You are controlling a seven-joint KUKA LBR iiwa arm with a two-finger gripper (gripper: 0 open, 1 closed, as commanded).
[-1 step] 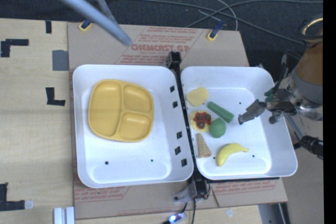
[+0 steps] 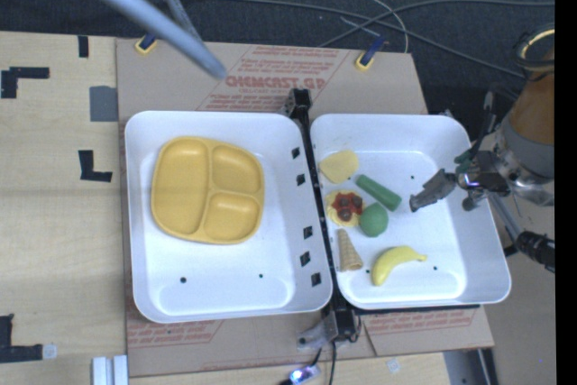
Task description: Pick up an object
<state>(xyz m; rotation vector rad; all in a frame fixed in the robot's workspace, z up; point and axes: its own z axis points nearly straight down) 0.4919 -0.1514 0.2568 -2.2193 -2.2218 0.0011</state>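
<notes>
while our gripper hangs over the right bin and we cannot tell its state, the toys sit packed at the bin's left; a descent could clip the green ball against the banana.

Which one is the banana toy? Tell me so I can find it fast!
Look in the right white bin, down near its front edge. The banana lies there, right of the ice cream cone and below the green ball. It is the only curved yellow toy.
</notes>
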